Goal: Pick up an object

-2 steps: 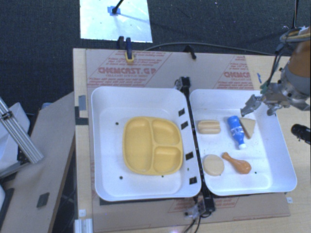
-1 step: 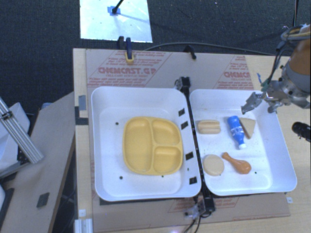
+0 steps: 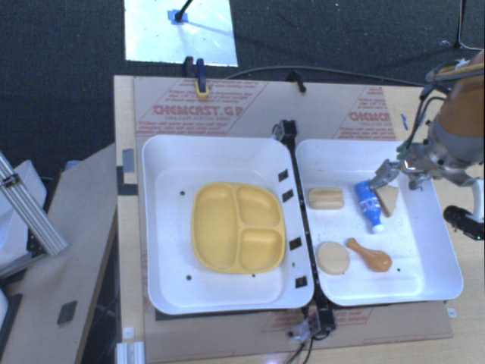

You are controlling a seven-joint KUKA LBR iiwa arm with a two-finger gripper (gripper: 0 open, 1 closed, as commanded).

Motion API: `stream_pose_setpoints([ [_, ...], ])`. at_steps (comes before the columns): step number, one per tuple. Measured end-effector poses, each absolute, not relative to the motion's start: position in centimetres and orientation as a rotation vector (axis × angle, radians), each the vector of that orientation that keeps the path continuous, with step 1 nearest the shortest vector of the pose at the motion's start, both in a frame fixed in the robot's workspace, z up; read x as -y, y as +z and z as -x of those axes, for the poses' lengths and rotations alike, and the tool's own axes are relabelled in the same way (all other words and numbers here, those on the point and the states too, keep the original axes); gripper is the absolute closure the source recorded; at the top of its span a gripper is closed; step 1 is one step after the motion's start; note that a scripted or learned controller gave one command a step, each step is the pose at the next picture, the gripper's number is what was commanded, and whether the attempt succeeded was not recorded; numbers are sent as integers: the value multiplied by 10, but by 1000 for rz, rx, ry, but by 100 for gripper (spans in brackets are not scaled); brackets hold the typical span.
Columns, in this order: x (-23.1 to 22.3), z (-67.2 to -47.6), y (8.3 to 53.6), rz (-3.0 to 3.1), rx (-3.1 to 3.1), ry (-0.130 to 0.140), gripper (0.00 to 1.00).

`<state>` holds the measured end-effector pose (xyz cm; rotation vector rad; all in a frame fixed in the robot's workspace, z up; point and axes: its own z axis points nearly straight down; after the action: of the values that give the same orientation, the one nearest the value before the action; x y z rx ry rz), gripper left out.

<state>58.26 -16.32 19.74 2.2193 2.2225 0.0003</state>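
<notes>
The gripper (image 3: 388, 174) hovers at the blue tube (image 3: 368, 205); its opening cannot be told.

Two white bins are sitting side by side, the left bin (image 3: 163, 203) at nine o'clock and the right bin (image 3: 432, 279) at three. One yellow plate (image 3: 236, 226) is lying in the left. One bread roll (image 3: 326, 199), one blue tube (image 3: 368, 205), one wedge (image 3: 389, 199), one round biscuit (image 3: 333, 258) and one drumstick (image 3: 370, 255) are lying in the right.

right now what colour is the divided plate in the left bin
Pale yellow all over; the three-compartment plastic plate shows best in the camera view.
</notes>
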Motion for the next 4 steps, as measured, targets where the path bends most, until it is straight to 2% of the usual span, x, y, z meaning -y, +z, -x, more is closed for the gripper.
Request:
stream_pose_setpoints([
  [2, 160, -596, 112, -2217, -2226, 0, 0],
  [3, 161, -597, 125, -2215, -2221, 4, 100],
  [4, 153, -603, 173, -2213, -2224, 4, 100],
])
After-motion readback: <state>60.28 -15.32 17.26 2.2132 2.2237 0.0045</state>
